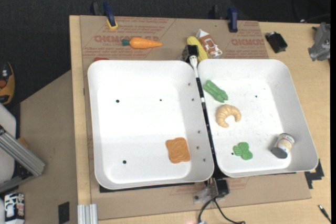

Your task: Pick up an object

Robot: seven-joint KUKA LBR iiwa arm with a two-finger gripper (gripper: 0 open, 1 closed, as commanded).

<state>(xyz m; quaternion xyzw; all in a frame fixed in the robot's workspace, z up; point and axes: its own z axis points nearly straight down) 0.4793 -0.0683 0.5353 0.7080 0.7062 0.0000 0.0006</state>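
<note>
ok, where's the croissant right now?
The croissant lies in the right bin, left of centre, below the green pod and above the green broccoli piece.

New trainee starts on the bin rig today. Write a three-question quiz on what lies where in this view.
1. True or false: the croissant lies in the left bin.
2. Which lies outside both bins? A) carrot B) waffle C) small jar
3. Fill in: the waffle lies in the ___ bin.

Key: 1 false, it lies in the right bin; 2 A; 3 left.
</note>
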